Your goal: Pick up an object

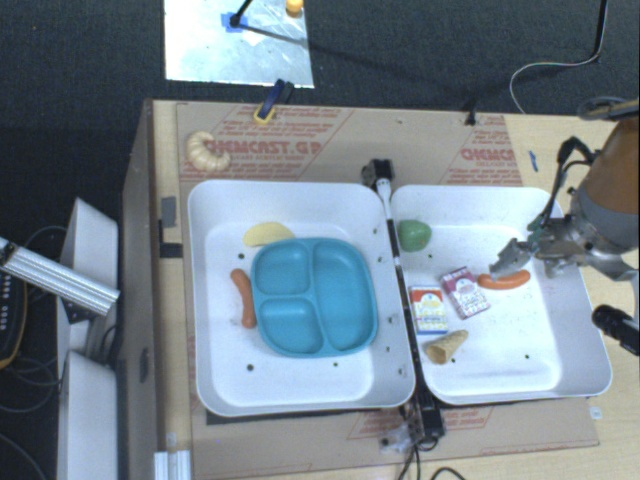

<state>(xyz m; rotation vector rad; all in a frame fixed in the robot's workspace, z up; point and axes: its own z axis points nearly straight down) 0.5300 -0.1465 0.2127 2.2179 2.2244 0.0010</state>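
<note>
In the right bin (580,368), an ice-cream cone (446,345) lay nearest, with two small cartons (447,299) beyond it. Farther back, the end effector (509,259) hovered just above the orange sausage (505,281); its spread could not be told. A green ball (414,234) sat at the far corner.

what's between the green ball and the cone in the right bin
In the camera view, two small cartons lie between the green ball and the cone: a white one and a red-and-white one beside it.
</note>
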